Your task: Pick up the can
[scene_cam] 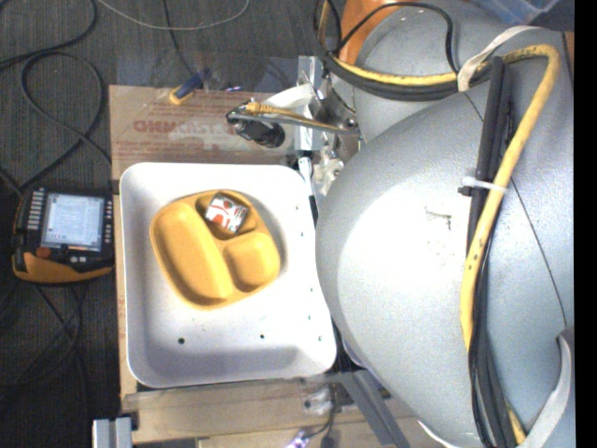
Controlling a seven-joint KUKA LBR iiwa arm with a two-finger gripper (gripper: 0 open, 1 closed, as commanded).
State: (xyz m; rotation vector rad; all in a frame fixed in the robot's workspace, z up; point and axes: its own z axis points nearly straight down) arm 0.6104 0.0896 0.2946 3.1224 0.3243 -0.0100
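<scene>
The can (226,214) lies in a compartment of the yellow tray (216,247) toward the white bin's (224,353) far edge, and, with the gripper's state impossible to tell, a descent could catch the tray's raised wall.

The can (226,213) lies in a tray (201,259) inside the left bin (224,343).

We note the can (225,213) lies in the back compartment of the yellow divided tray (213,247), open from above, tray walls close around it, grey arm (448,231) blocking the white bin's (187,343) right side.
</scene>
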